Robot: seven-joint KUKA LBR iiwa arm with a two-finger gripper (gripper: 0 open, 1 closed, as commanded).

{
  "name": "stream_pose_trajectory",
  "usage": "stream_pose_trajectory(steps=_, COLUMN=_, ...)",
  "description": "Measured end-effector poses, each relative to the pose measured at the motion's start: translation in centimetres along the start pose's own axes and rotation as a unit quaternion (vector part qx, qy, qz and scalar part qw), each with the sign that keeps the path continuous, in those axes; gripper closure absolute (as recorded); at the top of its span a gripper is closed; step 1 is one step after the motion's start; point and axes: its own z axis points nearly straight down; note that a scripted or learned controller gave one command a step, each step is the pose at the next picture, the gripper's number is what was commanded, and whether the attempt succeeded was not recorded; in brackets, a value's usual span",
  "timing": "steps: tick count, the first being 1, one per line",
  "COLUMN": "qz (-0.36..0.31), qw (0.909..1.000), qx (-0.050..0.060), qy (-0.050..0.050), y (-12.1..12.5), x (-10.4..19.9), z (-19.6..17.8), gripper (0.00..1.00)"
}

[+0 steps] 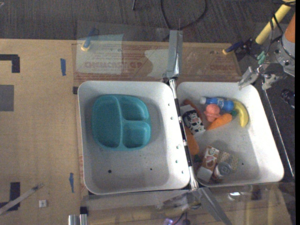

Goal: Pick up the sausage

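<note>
Camera view, looking down at a slant: the table (37, 125) is a tan board marked with bits of blue tape and black squares, and beyond its far edge lies dark carpet with a black cable (183, 6) looped on it. Two white bins sit side by side. The left bin (136, 175) carries a teal divided plate (121, 122) in its far half. The right bin (262, 149) is busy: the sausage (191, 142), a long reddish-orange piece, lies along the bin's left wall, right by the divider, with a black-and-white spotted toy (193, 121) lying over its middle. Near the far wall sit a blue bottle (218, 102), a pink toy (212, 111), a carrot (220, 121) and a banana (242, 114); nearer the camera, a small carton (210, 157) and a can (227, 166). The gripper (257, 75) hangs over the right bin's far right corner, well apart from the sausage and holding nothing that I can see; wide or narrow, I cannot tell, as it is small and tangled with cables. The arm is cut off by the frame's right edge.
</note>
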Motion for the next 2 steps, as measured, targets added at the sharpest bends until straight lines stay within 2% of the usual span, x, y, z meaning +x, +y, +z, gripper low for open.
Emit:
stream_pose_trajectory(steps=1, qz=0.087, qw=0.9962, qx=-0.002, qy=0.0, y=-6.1, x=6.0, z=14.8, gripper=0.0)
stream_pose_trajectory(steps=2, qz=0.098, qw=0.9952, qx=-0.004, qy=-0.001, y=-1.0, x=10.9, z=15.4, gripper=0.0)
